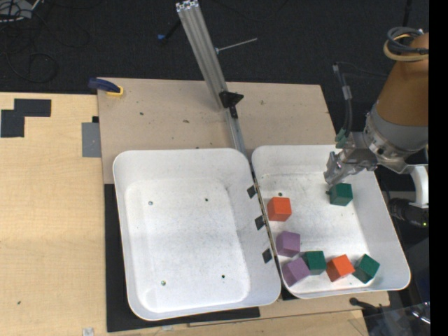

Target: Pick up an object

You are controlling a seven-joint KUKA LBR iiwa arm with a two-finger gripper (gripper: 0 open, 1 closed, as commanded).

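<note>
My gripper (pixel 337 173) hangs over the upper right part of the right bin (pixel 308 163), on the grey arm that reaches in from the right. A dark green cube (pixel 341 194) sits right under its tip, touching or nearly touching it; whether the cube is gripped is unclear. An orange cube (pixel 279 208) lies near the bin's left wall. Along the near side lie two purple cubes (pixel 288 243) (pixel 295 269), a green cube (pixel 315 260), another orange cube (pixel 341 267) and a green cube (pixel 366 267).
The left bin (pixel 182 285) stands beside the right one, with black clips (pixel 259 222) along the shared wall. A slanted aluminium bar (pixel 206 54) rises behind the bins. Wooden bench surface (pixel 49 201) lies to the left.
</note>
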